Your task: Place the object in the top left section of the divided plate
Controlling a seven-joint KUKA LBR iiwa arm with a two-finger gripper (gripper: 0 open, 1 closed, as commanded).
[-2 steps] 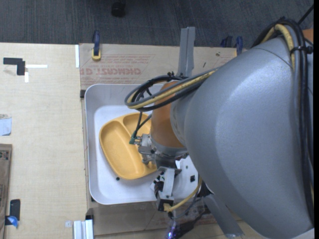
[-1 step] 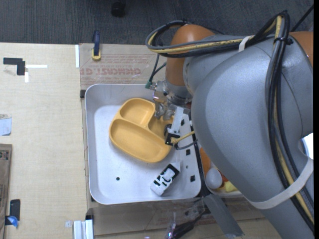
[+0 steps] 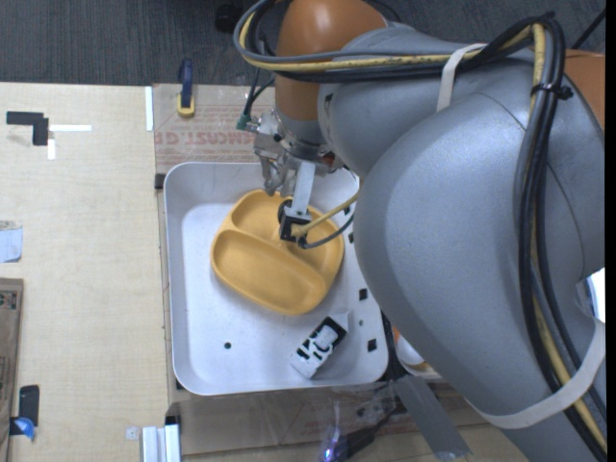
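1. Dark grey carpet-like floor (image 3: 115,22) runs across the far side of the scene.
2. A pale wooden benchtop (image 3: 82,258) fills the left, with a small black L-shaped piece (image 3: 29,123) and a strip of white tape (image 3: 69,128) near its far left corner.
3. A brown cardboard sheet (image 3: 212,128) with red print lies at the far edge of the bench, and a blue-handled clamp (image 3: 185,89) grips it there.
4. At the near left edge sit a blue and black clip (image 3: 27,410) and a brown board (image 3: 10,325).
5. Lighting is even, with soft shadows.
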